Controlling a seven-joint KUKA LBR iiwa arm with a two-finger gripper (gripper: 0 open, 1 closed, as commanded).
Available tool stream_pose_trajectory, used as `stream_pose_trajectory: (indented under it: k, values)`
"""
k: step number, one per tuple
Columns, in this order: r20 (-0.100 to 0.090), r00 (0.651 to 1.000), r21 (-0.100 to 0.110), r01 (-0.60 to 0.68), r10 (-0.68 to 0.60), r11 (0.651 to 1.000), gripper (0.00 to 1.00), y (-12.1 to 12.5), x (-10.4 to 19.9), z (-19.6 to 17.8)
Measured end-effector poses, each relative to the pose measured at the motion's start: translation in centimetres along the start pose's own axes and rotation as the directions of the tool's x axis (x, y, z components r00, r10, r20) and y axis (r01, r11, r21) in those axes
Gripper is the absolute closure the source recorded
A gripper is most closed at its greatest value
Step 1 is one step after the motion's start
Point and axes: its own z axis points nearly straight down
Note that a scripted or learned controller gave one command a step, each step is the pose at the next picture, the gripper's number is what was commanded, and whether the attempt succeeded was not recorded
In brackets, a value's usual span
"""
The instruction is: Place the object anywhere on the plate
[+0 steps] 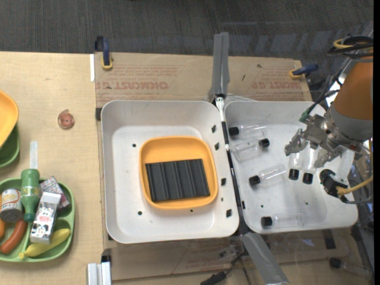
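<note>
The gripper (309, 153) is hovering over the right bin (285, 221), just above 2 upright vials (300, 174). Its finger spread is impossible to tell. The plate (178, 172) is lying leftward.

A green tray (59, 242) is sitting at the bench's left edge, well left of the bins, holding a green bottle (29, 193), a carton (43, 217), a can (10, 200), a sausage (13, 236) and a banana (46, 244). Behind the tray a yellow bowl (6, 117) is resting, and a pink disc (66, 120) is lying farther back to the tray's right. Cardboard (178, 79) is lying farthest back.
</note>
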Motion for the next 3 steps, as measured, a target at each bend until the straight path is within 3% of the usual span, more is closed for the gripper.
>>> stream_pose_trajectory:
  k: [1, 2, 3]
  values:
    - [0.000, 0.998, -0.002, 0.066, -0.066, 0.998, 1.00, 3.8, -0.9, -3.4]
    - [0.000, 0.983, -0.002, 0.186, -0.186, 0.983, 1.00, 10.6, -0.7, -2.4]
    - [0.001, 0.910, -0.006, 0.415, -0.415, 0.910, 1.00, 13.5, 0.5, -5.1]
